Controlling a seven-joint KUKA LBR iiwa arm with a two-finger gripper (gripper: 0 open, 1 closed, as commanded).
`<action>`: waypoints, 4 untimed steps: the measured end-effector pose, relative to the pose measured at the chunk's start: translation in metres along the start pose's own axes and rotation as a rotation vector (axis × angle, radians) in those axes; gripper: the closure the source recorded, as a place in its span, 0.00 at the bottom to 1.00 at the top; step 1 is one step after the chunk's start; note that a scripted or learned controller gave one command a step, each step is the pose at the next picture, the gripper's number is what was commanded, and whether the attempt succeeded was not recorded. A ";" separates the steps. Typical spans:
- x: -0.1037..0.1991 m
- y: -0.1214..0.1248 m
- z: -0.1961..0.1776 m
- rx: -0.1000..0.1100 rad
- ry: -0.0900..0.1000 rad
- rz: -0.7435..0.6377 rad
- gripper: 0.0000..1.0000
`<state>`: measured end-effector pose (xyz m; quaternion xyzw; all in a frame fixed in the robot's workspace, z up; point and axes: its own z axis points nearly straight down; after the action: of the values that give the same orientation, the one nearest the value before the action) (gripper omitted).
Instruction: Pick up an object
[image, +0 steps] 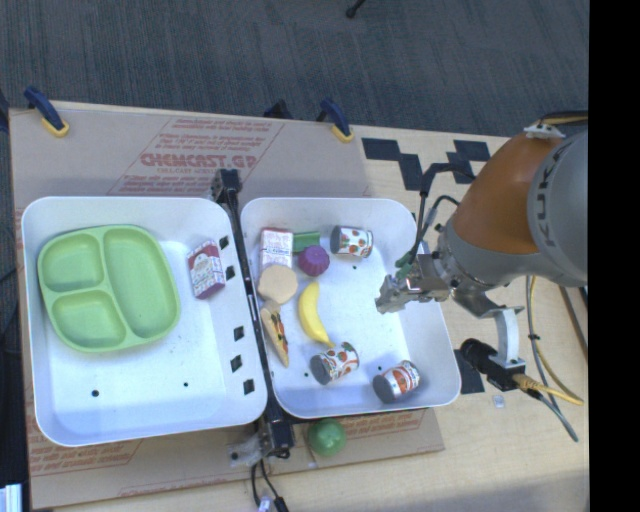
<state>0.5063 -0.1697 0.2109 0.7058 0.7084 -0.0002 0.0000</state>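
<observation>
Nearest the camera, two small cans, one (398, 381) and another (334, 363), lie on their sides in the right bin (432, 350); beyond, a smooth curved banana (313, 314), then a round purple fruit (314, 260). Gripper (392, 299) hovers at the bin's right edge, grasping nothing; finger state cannot be told. Suggest a centred descent on the banana, closing across its narrow width.

Glossy plastic bins (60, 420) — cardboard base (200, 150).
</observation>
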 end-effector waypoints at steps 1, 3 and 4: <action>-0.006 -0.001 -0.003 0.000 0.000 -0.001 1.00; -0.022 0.080 0.007 -0.001 0.000 -0.003 1.00; 0.009 0.039 -0.011 0.002 0.001 -0.003 1.00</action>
<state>0.5452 -0.1605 0.2222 0.7047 0.7095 -0.0005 -0.0009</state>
